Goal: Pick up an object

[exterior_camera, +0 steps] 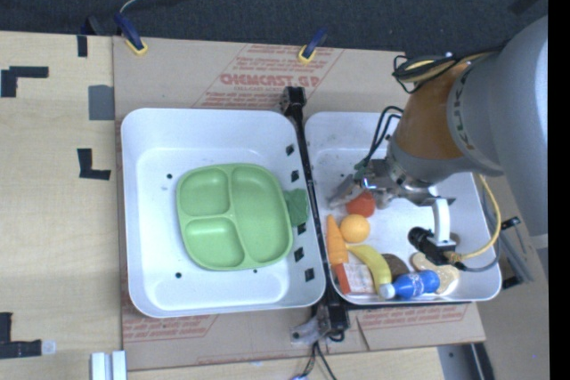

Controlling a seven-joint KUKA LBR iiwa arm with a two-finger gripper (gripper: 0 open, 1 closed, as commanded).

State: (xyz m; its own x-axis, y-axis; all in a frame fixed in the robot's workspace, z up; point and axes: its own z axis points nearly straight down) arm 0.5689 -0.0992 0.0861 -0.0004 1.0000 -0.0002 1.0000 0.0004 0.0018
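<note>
Fingers low in the right bin, spread apart, gripping nothing. Just above a red-orange fruit, with orange ball, carrot, banana near. Green divided plate in the left bin.

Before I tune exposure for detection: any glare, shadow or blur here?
Camera view: even light, no strong glare on the left white bin; soft shadow under the grey arm in the right white bin; the small toys below the gripper look slightly soft.
</note>
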